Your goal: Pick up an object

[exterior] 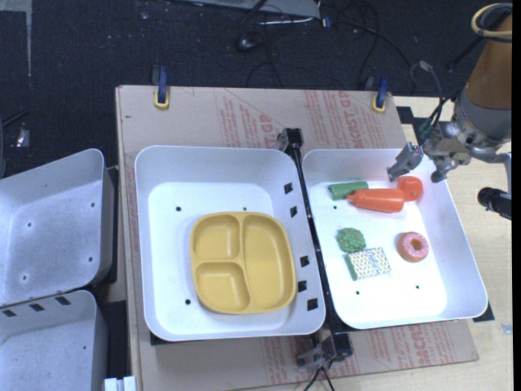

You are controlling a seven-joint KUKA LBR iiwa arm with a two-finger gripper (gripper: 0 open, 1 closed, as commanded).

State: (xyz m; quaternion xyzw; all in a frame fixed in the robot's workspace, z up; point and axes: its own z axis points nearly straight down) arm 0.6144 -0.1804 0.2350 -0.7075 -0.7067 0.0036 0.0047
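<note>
Two fingers, gripper [423, 163]: we see them apart, holding nothing.
Tomato [410, 188]: just below gripper; round, smooth, could slip.
Carrot [377, 200]: beside, farther left; we judge it light, stiff; grasp mid-body.

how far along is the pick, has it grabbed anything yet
Early. Done: the gripper hangs over the right bin, near its far edge. In hand: nothing; its open fingers are spread above the carrot. Left: descend, close on an object and lift it. The donut and broccoli lie untouched.
</note>
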